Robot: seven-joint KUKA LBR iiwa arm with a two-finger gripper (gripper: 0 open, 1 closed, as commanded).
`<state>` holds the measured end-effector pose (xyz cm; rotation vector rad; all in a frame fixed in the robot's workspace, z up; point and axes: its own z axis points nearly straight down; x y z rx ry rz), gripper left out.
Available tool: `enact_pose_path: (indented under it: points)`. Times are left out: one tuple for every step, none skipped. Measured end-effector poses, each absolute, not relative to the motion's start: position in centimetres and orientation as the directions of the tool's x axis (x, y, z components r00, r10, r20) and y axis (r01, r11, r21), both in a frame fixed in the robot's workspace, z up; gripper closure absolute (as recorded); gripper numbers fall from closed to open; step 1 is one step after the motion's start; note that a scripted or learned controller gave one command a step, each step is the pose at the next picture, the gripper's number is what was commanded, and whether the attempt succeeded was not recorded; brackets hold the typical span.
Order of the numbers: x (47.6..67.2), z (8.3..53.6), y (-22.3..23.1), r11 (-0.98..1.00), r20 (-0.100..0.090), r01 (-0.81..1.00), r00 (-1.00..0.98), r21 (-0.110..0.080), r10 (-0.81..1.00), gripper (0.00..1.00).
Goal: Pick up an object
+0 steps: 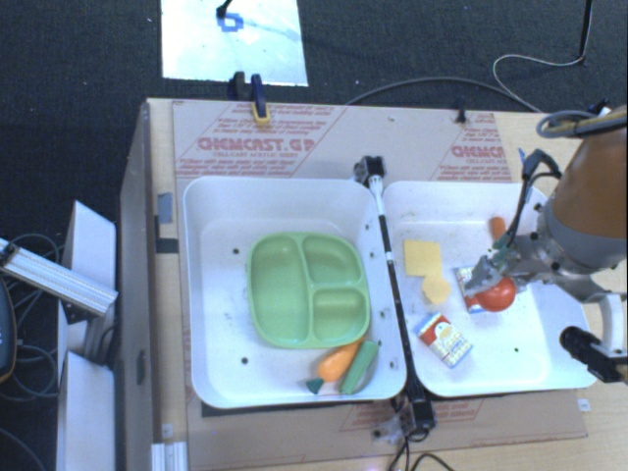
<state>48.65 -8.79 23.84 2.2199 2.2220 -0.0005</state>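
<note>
Gripper (478, 281) on the grey arm sits low in the right white bin (530, 376), directly against a round red tomato-like object (497, 295); whether that object is held cannot be told. Nearby in this bin lie a flat yellow square slice (423, 257), a smaller yellow chunk (437, 288) and a small red-and-white carton (444, 339). Left white bin (211, 263) contains a green compartmented plastic tray (307, 289), with an orange carrot (337, 362) and a green vegetable piece (359, 367) just beside it.
</note>
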Motion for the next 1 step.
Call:
enact_pose_path:
  points:
    - [48.73,24.68,-1.33,0.003,0.000,1.000,-0.003,0.002,1.000,1.00]
